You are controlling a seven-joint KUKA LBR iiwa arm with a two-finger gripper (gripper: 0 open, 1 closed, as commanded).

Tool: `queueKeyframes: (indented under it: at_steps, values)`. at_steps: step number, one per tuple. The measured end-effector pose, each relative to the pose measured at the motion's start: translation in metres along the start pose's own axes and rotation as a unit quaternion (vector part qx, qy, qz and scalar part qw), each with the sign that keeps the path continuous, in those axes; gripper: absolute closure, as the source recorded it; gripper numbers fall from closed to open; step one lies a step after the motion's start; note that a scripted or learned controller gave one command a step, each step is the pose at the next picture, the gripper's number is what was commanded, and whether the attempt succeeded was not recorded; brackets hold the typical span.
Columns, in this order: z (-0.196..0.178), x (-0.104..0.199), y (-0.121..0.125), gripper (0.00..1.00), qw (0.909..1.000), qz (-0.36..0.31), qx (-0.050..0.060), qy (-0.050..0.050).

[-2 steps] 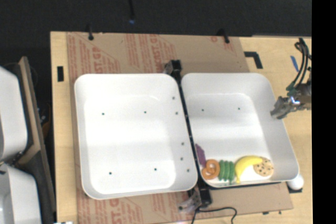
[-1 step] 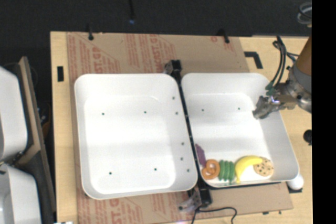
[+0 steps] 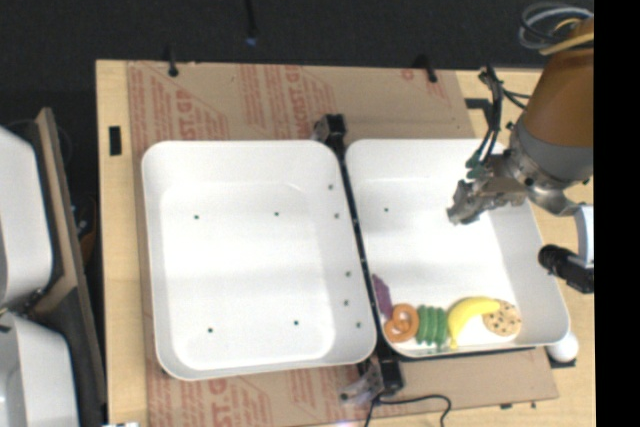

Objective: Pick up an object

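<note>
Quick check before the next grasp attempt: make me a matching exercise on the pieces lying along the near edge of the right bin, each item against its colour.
Items:
1. pretzel
2. ridged toy next to it
3. banana
4. cookie

Colours:
A. yellow
B. tan with dark specks
C. orange
D. green

Pairs: 1-C, 2-D, 3-A, 4-B

All four lie in the right bin; the gripper is above that bin's far half, away from them.

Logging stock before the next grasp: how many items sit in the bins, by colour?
Orange ring: 1
Green ridged piece: 1
Yellow banana: 1
Tan cookie: 1
Purple piece: 1
Total: 5, all along the right bin near edge.
</note>
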State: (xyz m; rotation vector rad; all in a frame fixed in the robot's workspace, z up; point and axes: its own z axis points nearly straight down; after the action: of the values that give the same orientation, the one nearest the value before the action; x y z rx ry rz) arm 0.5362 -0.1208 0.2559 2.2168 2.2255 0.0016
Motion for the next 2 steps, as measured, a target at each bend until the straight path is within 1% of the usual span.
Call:
queueKeyframes:
  at_steps: [1, 2]
  values:
    - [-0.004, 0.057, 0.016, 1.0, 1.0, -0.001, 0.0, 0.0]
    - [0.01, 0.106, 0.034, 1.0, 1.0, 0.0, 0.001, 0.0]
